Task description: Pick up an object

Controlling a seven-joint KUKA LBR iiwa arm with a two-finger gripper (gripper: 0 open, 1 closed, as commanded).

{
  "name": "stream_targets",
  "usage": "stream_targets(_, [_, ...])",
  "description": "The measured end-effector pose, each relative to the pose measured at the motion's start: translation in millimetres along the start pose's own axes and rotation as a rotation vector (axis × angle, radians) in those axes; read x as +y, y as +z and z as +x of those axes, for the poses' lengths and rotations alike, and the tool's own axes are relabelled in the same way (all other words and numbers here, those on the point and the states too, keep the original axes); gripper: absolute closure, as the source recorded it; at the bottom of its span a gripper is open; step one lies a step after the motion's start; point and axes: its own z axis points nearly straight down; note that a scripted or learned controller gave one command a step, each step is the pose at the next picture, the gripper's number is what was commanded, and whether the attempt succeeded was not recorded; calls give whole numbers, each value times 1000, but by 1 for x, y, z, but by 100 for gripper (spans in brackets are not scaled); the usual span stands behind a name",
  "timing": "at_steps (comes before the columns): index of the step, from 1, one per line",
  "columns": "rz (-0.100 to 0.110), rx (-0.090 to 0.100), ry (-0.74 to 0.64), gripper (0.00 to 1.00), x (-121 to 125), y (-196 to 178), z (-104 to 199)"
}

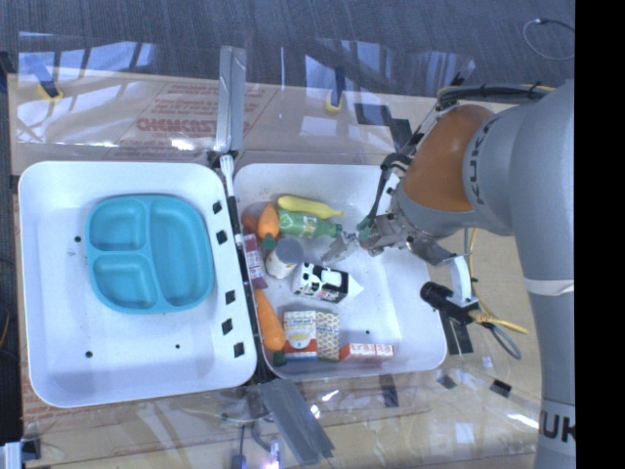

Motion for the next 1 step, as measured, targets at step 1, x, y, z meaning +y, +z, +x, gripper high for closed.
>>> stream_targets(1, [12,3,344,0,77,16,62])
